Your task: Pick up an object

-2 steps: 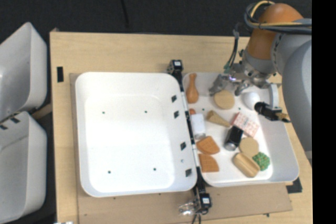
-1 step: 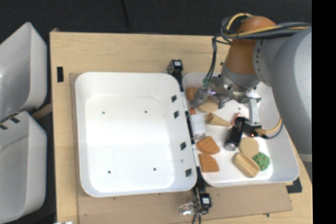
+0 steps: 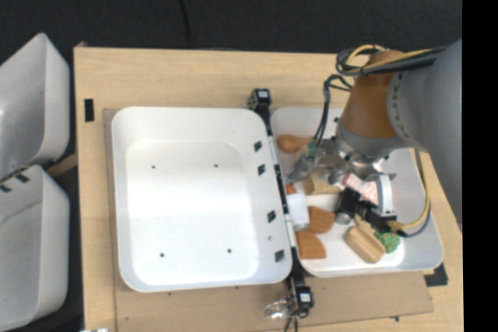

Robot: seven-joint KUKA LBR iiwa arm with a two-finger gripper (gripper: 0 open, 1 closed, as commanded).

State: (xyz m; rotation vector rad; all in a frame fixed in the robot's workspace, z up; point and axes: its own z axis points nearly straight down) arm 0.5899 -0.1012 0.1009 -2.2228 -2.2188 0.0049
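Claw (image 3: 315, 159) sits low among crowded objects (image 3: 323, 218) in the right bin (image 3: 424, 245), right of frame centre; its grip state I cannot tell. Crowding risks snagging a neighbour or grabbing nothing.

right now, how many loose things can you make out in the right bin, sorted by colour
Partly hidden by the arm, so this is what shows in the right white bin:
orange-brown flat pieces: 3 (one near the top left, one mid bin, one at the front)
tan wooden cylinder: 1
small green object: 1
total: 5
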